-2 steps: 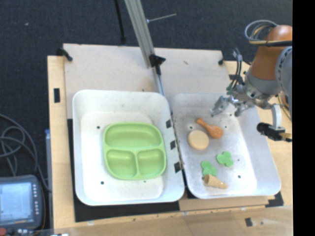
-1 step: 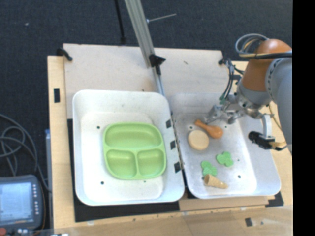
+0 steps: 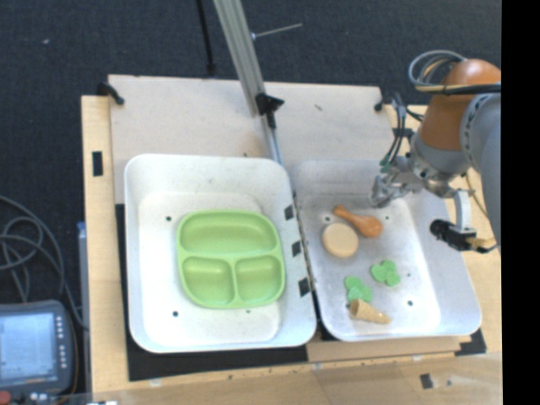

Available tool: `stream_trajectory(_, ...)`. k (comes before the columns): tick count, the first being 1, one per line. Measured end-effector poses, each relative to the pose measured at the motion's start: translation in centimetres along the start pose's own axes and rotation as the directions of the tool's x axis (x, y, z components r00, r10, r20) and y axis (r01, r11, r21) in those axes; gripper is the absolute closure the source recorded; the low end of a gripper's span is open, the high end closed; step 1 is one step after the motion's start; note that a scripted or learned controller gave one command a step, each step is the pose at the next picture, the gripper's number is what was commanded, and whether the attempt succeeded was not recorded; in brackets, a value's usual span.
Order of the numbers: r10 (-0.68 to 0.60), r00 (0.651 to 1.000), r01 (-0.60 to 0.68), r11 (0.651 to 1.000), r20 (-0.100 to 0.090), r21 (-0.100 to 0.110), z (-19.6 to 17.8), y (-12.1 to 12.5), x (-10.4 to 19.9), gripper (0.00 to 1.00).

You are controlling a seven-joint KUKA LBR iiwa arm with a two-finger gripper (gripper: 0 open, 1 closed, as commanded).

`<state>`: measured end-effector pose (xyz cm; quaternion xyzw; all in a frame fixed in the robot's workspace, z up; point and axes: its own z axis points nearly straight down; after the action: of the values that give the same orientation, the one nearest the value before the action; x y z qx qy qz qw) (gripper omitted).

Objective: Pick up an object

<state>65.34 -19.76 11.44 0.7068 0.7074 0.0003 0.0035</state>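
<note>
Five objs in right bin (image 3: 439,306), hand (image 3: 384,191) maybe just above.

Two bins (image 3: 152,327), one green tray (image 3: 229,257), perhaps five small items (image 3: 342,242)

Dark carpet floor (image 3: 101,24), pale wooden bench (image 3: 194,112), black cables (image 3: 25,226), grey monitor (image 3: 29,344)

Right bin (image 3: 439,310), 12 o'clock half: bare floor, with the pincer (image 3: 384,191) low over the 1 o'clock corner.
Right bin, centre: blocked by wooden spoon (image 3: 359,221) and round tan disc (image 3: 341,241), just beside each other.
Right bin, 6 o'clock: crowded by two green pieces (image 3: 386,272) and a cone (image 3: 369,312).
Left bin (image 3: 152,184): mostly covered by green divided tray (image 3: 229,257); open margin along the 12 o'clock rim.
Between bins: slanted metal pole (image 3: 240,45) rising from the 12 o'clock end.
</note>
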Motion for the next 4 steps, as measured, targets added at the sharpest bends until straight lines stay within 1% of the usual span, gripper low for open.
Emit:
stream_trajectory(1, -0.002, 1.0, 0.002, 1.0, -0.002, -0.003, -6.0, 1.1, -0.3, 1.0)
stream_trajectory(2, 0.001, 1.0, -0.001, 1.0, -0.002, -0.002, -11.4, 0.3, -0.4, 1.0)
stream_trajectory(3, -0.002, 1.0, 0.002, 1.0, -0.002, -0.002, -16.3, 0.4, -0.6, 1.0)
stream_trajectory(4, -0.005, 1.0, 0.005, 1.0, -0.004, 0.003, -16.9, -1.4, 3.9, 1.0)
